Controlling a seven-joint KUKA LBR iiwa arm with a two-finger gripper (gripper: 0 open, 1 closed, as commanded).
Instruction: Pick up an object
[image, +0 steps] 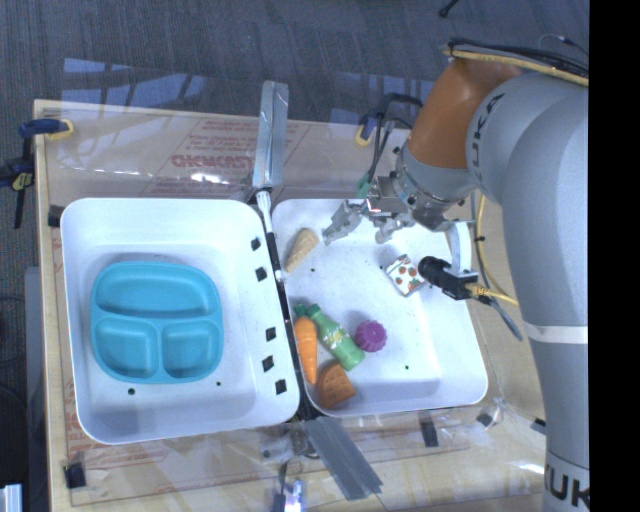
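**right bin, gripper raised and spread, nothing held**

- gripper (362, 222): over the far edge of the right bin (455, 385), fingers apart, nothing between them.
- bread roll (300, 249): just beside the gripper, toward the divider between the bins; pale, lying at a slant. nearest candidate.
- dotted block (402, 275): near the gripper, on its arm side; white with red and green marks, close to the black cable fitting.
- purple ball (371, 335): well apart, toward the near side of the bin.
- green bottle (336, 336), carrot (306, 351), brown piece (334, 384): clustered, touching, farthest from the gripper, against the divider.
- left bin (80, 395): holds a blue tray (156, 322), beyond the divider.

handling note, as judgement: no grasp yet made. the roll looks the best pick, standing apart from the rest. align the fingers across its narrow width, descend straight, mind the divider wall. the cluster risks a jammed or doubled grip.
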